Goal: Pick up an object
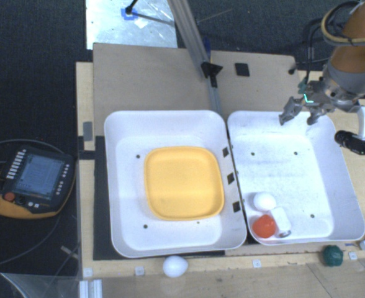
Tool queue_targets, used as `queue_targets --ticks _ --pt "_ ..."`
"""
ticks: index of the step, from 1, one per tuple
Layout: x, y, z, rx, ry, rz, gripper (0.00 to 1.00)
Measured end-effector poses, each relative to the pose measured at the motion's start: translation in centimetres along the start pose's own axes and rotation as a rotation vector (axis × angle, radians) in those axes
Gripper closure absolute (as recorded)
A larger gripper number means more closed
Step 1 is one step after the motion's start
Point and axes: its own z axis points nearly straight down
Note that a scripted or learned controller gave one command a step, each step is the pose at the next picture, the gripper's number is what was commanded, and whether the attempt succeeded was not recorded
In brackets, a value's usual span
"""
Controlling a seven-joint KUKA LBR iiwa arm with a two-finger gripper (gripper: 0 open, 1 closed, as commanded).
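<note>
In the right bin (pixel 294 166), near its front left corner, lie three small things: a white egg-shaped object (pixel 264 201), a red-orange ball (pixel 264 226) and a small white cylinder (pixel 280 221), all close together. The left bin (pixel 123 166) holds a square yellow plate (pixel 184 182). My gripper (pixel 300 114) hangs over the back edge of the right bin, far from the three objects. Its two dark fingers are spread apart with nothing between them.
A white egg-like object (pixel 175 266) lies on the bench in front of the left bin. A dark green ball (pixel 332 255) sits beyond the right bin's front right corner. A teach pendant (pixel 32 182) rests at the far left. A grey pole (pixel 192 27) slants above the bins.
</note>
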Motion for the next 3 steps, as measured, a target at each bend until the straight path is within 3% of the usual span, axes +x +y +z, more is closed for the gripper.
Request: queue_targets --ticks 1,3 --pt "0.0 0.0 0.0 0.000 0.000 0.000 0.00" --pt "1.0 0.2 10.0 0.003 0.001 -0.001 0.00"
